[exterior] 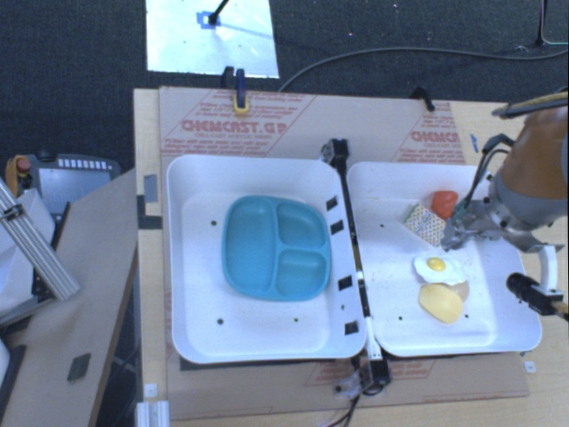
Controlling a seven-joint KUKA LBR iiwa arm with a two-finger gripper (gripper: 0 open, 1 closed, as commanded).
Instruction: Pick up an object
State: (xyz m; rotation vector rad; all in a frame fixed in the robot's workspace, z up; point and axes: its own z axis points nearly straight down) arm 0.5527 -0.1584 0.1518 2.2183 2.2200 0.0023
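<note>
L bin (191, 238) holds a blue divided plate (276, 247) lying flat near its middle; R bin (507, 327) holds a patterned packet (425, 223) w/ a red-orange object (444, 203) just beside it toward the back, then a fried egg (439, 269) and a pale yellow piece (442, 302) just in front of the egg. Both bins sit on the surface (147, 149). The tool (456, 236) hangs over the R bin betw. packet and egg, arm (533, 181) coming in from the R; can't tell how far open it is or if it has anything.
</note>
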